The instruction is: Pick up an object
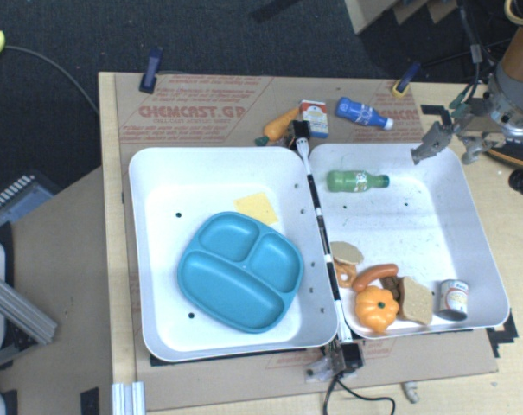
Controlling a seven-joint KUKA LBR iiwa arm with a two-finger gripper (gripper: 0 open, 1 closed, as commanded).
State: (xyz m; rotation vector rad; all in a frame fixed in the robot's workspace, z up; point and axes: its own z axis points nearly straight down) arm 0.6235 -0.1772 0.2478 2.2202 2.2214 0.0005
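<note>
Worktop (200,89) of pale board is seen carrying two shallow white plastic bins. The left bin (149,232) holds a blue sectioned plastic tray (239,271), probably parked as clutter. The right bin (468,223) holds the likeliest targets: a green plastic bottle (356,181), well clear, and toy food crowded into its near corner. The grey metal claw (447,141) hangs over the far rim, spread wide, gripping nothing; the arm is cut off.
</note>
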